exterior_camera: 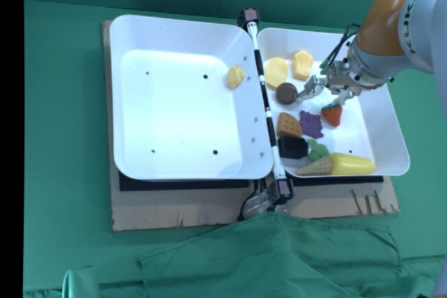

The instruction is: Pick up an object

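The right bin (391, 143) holds several toy foods. My gripper (325, 92) hangs over its upper middle, open, with nothing between the fingers. One finger (308, 88) reaches left toward a brown ball (286, 93); the other sits just above a red strawberry (332, 114). Beyond the gripper lie a yellow round piece (276, 71) and a ridged yellow piece (302, 64). Nearer the front are an orange waffle (289, 125), purple grapes (311, 124), a black item (293, 146), green broccoli (318, 149), a cone (315, 166) and a long yellow piece (351, 164).
The left bin (140, 143) holds one small yellow piece (236, 76) near its right wall. A black-and-white rod (264, 105) runs along the divide between the bins. Green cloth (279, 255) is bunched at the front of the bench.
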Controlling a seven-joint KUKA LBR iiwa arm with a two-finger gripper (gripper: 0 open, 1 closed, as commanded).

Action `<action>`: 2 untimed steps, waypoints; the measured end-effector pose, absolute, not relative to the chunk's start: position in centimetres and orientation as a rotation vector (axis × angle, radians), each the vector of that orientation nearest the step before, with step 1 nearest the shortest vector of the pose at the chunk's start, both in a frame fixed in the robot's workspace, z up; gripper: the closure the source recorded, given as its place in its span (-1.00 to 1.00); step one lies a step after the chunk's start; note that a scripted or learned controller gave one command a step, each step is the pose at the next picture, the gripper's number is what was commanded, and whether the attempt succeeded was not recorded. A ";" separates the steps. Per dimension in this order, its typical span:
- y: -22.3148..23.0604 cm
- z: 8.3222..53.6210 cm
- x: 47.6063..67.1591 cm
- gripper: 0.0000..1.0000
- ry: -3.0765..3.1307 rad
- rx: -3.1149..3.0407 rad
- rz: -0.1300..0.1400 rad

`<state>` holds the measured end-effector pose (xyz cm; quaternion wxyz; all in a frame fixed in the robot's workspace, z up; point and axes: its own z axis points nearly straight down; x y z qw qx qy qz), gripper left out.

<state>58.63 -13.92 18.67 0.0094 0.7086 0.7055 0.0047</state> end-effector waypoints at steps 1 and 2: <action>-14.1 20.0 58.9 1.00 2.195 2.210 0.020; -14.1 19.9 58.9 -1.00 2.196 2.211 0.018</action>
